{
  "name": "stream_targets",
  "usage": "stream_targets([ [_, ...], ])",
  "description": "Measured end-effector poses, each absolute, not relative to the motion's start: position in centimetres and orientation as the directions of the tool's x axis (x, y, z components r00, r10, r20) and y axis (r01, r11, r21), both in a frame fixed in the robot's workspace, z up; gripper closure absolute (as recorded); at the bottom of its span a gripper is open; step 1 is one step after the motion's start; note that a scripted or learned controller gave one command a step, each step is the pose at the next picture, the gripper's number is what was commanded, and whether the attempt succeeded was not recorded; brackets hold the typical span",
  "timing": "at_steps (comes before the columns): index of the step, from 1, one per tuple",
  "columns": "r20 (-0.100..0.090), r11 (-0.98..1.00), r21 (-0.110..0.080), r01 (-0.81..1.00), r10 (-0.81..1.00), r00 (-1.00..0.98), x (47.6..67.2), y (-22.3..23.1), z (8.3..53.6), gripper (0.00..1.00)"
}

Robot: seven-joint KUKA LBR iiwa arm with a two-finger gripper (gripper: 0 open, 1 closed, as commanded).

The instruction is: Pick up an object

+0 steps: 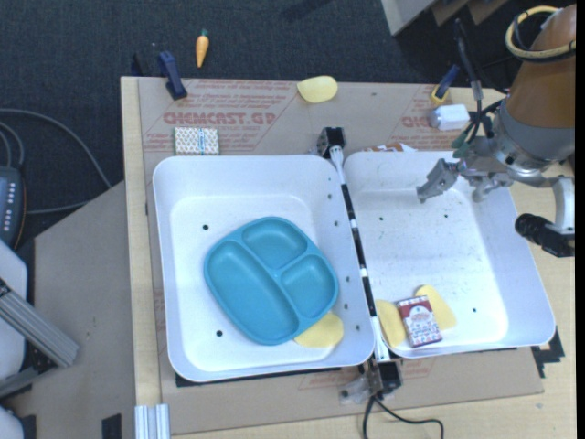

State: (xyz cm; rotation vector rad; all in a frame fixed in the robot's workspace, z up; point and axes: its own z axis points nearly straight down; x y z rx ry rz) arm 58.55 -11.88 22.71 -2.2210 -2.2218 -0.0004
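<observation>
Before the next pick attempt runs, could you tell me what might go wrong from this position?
1. The gripper hangs near the right bin's far wall, away from the red card box at the near edge; descending here would likely grasp nothing.
2. The box lies over a yellow piece, so a grab may slip or lift both.
3. The box lies close to the bin's near wall, so a descent there might strike the rim.

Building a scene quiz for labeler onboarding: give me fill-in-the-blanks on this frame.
1. The blue three-compartment plastic plate lies in the ____ white bin.
2. The small red-and-white card box rests on a flat ____ piece in the right white bin.
3. The end effector hangs over the ____ white bin.

Missing words: left; yellow; right
</observation>
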Motion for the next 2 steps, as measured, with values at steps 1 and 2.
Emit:
stream_targets([
  [1,0.001,-0.001,-0.002,1.0,1.0,0.001,48.8,-12.3,15.5,0.0],
  [2,0.0,-0.001,0.001,1.0,1.0,0.001,47.9,-10.3,8.5,0.0],
])
